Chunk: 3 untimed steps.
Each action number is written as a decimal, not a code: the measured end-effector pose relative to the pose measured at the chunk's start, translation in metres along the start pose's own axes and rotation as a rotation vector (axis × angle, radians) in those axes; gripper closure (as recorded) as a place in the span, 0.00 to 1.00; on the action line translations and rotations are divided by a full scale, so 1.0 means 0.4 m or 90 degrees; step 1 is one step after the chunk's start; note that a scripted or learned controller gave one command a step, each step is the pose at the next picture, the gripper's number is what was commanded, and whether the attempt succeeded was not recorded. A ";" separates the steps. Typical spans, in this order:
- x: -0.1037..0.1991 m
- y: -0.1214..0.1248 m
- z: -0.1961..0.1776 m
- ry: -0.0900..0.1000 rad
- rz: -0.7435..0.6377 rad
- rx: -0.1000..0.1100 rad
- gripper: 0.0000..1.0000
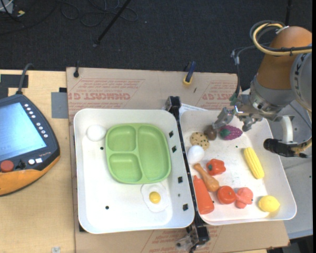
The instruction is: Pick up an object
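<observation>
Hovering over the far part of the right bin (284,191), the gripper (235,121) sits with its two fingers spread apart, one toward the bin's left side and one toward its right. Nothing is clamped between the fingers. A purple object (231,132), possibly a bunch of grapes, lies on the bin floor directly below the gap. Whether the fingertips touch it cannot be determined from this angle.

Task status: no object has been lifted. The approach appears complete or nearly so. Closing on an object and raising it remain to be done. The purple object is judged the likely target, given its position under the gripper.

Adjacent items in the right bin:
- A small brown object (211,134) lies just beside the left finger, and a speckled cookie (199,139) just beyond it.
- A white egg (195,154) lies near the dividing wall.
- A red pepper (216,166) and a corn cob (254,162) occupy the middle.
- A carrot (203,195), a tomato (226,194), a pink object (244,197) and a lemon (268,204) lie along the near side.

The left bin (89,204) holds a green divided plate (137,153), a white ball (95,133) and a fried egg (155,197). A handheld control pendant (18,140) rests on the worktop (31,220) to the left.
</observation>
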<state>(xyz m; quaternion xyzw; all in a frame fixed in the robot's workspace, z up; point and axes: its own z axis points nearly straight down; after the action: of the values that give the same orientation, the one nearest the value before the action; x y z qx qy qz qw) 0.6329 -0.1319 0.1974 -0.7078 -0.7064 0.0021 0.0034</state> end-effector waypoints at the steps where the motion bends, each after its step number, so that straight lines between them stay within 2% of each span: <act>1: 0.012 -0.019 0.155 0.000 -0.002 0.001 0.00; 2: 0.019 -0.017 0.278 0.000 -0.002 -0.004 0.00; 3: 0.017 -0.012 0.239 0.001 0.000 -0.007 1.00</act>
<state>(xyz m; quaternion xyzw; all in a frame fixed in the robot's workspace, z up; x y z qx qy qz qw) 0.6276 -0.1247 0.1019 -0.7076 -0.7066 -0.0027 0.0001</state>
